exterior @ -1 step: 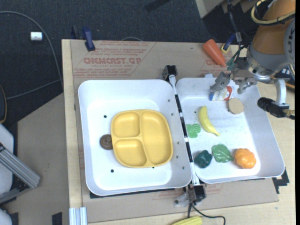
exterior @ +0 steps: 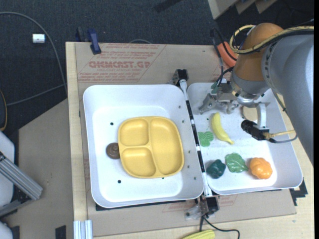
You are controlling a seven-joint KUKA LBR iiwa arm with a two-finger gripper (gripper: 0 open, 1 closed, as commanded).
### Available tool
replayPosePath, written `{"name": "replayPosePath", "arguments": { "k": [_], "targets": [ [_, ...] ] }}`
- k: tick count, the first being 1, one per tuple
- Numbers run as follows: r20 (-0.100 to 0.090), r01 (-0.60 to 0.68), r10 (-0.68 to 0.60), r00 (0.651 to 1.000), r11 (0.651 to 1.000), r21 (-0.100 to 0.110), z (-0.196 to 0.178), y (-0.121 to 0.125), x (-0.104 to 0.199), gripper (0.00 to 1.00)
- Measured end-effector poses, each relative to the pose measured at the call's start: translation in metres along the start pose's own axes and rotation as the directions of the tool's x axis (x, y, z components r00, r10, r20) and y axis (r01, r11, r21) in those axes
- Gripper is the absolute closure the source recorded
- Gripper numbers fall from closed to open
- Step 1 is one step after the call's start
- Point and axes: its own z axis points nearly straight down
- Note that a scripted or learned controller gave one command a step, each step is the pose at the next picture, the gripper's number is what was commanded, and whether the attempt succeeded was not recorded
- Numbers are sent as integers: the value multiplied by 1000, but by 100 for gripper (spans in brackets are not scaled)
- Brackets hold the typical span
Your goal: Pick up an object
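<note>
In the right bin [exterior: 286, 179] lies a yellow banana [exterior: 220, 129], pointing from the far middle toward the near right. My gripper [exterior: 218, 106] hangs just beyond the banana's far tip, open, with nothing between its fingers. A small light green piece [exterior: 205, 138] rests left of the banana against the bin's left wall. Along the near side sit a dark green piece [exterior: 216, 169], a leafy green piece [exterior: 235, 163] and an orange fruit [exterior: 260, 168].
The left bin [exterior: 99, 99] holds a yellow divided plate [exterior: 149, 147] with a brown disc [exterior: 113, 150] tucked at its left edge. The arm [exterior: 289, 68] covers the right bin's far right corner. White floor shows between the banana and the near-side pieces.
</note>
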Motion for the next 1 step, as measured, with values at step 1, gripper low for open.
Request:
{"name": "replayPosePath", "arguments": {
  "k": [1],
  "targets": [
    [1,-1,1,1000,1000,-2,2,-33,0,0]
  ]
}}
